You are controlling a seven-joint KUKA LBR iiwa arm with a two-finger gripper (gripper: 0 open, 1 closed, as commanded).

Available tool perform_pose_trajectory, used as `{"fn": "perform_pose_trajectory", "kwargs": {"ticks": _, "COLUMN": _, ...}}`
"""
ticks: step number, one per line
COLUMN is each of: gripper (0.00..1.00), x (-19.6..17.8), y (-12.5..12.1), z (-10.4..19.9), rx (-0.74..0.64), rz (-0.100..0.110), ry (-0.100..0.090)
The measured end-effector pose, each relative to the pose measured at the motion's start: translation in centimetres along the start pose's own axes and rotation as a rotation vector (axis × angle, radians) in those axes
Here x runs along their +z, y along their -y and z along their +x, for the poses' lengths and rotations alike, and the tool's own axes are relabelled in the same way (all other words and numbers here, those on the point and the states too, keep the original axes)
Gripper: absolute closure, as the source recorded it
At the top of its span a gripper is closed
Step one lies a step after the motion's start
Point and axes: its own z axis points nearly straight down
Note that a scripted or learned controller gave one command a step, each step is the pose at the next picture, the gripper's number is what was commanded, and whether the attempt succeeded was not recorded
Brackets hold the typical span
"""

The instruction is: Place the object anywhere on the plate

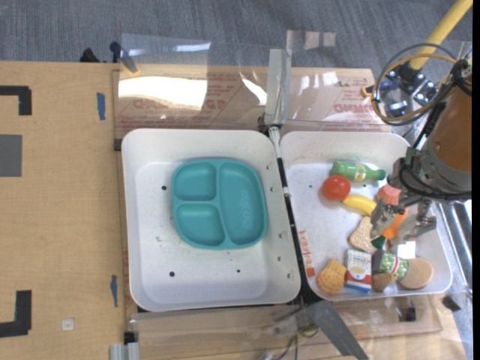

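A teal divided plate [219, 202] lies in the middle of the left white bin [142, 201]. The right bin [307, 178] holds several toy foods: a green bottle [358, 172], a red tomato [336, 188], a yellow banana [358, 203], a tan cracker [361, 235], a small carton [358, 268] and a brown bun [417, 273]. My gripper [395, 222] hangs low over the right side of that bin, just right of the cracker. A small orange piece [391, 229] shows right at it and a pink piece [388, 195] just above. The gripper hides what lies beneath it.
A yellow waffle-like piece [331, 276] sits at the right bin's front left. The ridge between the bins [283, 201] runs between plate and foods. Cables and the arm's body [450, 145] crowd the right edge. A clear plastic sheet [195, 88] lies behind the bins.
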Motion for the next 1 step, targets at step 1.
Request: {"fn": "perform_pose_trajectory", "kwargs": {"ticks": 1, "gripper": 1.00, "x": 1.47, "y": -0.17, "z": -7.08, "rx": -0.177, "rz": -0.002, "ry": 0.002}}
